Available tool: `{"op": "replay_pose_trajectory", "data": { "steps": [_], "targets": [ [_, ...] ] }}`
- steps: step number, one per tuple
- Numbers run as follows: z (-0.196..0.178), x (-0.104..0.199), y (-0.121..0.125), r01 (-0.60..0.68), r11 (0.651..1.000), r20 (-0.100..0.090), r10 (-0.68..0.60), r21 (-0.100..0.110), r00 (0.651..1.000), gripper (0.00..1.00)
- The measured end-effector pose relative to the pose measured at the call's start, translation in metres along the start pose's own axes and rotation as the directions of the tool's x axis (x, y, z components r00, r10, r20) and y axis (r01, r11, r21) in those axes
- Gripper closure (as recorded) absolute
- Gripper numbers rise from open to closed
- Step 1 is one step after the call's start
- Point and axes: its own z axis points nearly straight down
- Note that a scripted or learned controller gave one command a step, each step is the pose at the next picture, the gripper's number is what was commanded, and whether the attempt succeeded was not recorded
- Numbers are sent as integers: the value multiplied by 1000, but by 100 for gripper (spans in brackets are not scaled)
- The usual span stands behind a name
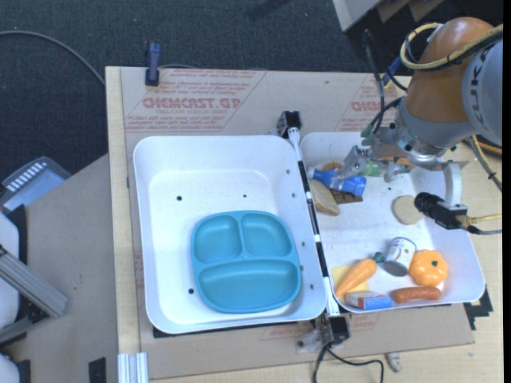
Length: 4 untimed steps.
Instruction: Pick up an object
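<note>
Gripper low in the far part of the right bin, nothing lifted yet.

At the left, the shallow white left bin (160,214) holds a blue plastic divided plate (245,260). Across the black hinge line, the shallow white right bin (471,274) carries the pickable things: a blue crumpled object (342,182) beside a tan wedge-shaped piece (325,200) at its far left, an orange toy carrot (355,275), a red and blue flat item (372,300), a red sausage-shaped toy (415,294), an orange toy pumpkin (428,267) and a pale round disc (406,209). The gripper (361,159) hangs just above the blue object; whether its fingers are wide or closed, I cannot tell. I judge the grasp not yet made. The bin's wall and the crowded neighbours may hinder it.
</note>
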Motion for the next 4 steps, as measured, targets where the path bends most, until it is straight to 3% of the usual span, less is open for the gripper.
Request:
{"op": "replay_pose_trajectory", "data": {
  "steps": [1,2,3,4],
  "targets": [
    [0,53,10,1,1000,0,-1,-3,1000,0],
    [-14,0,36,-2,1000,3,2,-4,1000,0],
    [100,-42,43,-2,1000,0,2,0,1000,0],
    [104,-16,60,-6,1000,0,6,25,1000,0]
  ]
}}
